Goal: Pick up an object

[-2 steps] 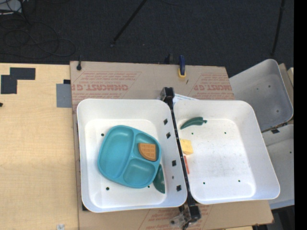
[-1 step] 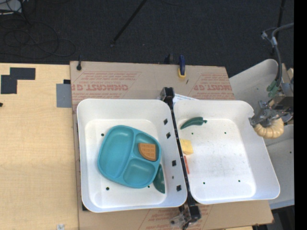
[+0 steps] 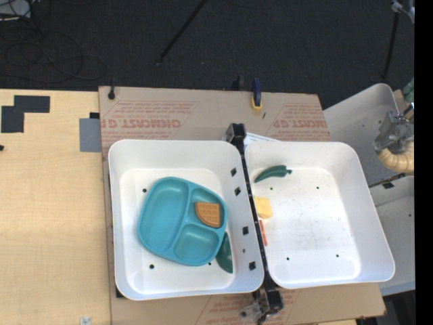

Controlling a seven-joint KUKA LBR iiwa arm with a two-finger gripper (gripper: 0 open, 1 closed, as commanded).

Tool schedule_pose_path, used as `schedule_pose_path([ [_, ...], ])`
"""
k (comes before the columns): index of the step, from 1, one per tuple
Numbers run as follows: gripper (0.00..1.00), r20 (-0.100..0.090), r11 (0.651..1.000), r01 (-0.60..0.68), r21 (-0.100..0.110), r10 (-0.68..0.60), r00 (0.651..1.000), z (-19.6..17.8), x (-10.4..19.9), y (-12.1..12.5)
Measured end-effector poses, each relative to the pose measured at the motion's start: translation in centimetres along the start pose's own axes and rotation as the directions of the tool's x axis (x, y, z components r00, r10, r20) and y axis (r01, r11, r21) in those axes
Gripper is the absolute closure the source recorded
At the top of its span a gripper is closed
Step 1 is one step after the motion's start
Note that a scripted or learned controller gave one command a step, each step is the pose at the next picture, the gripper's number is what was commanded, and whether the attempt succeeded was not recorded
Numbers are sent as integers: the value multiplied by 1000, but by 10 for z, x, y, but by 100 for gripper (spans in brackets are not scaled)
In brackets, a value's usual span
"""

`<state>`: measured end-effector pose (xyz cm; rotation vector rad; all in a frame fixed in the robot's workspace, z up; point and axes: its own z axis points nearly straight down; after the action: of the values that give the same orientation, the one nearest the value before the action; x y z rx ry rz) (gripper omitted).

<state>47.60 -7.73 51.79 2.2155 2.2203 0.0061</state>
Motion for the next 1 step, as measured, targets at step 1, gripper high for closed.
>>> schedule_pose_path([
  [1, 100, 3, 1000, -10, 7, 10, 1000, -21, -94, -1],
])
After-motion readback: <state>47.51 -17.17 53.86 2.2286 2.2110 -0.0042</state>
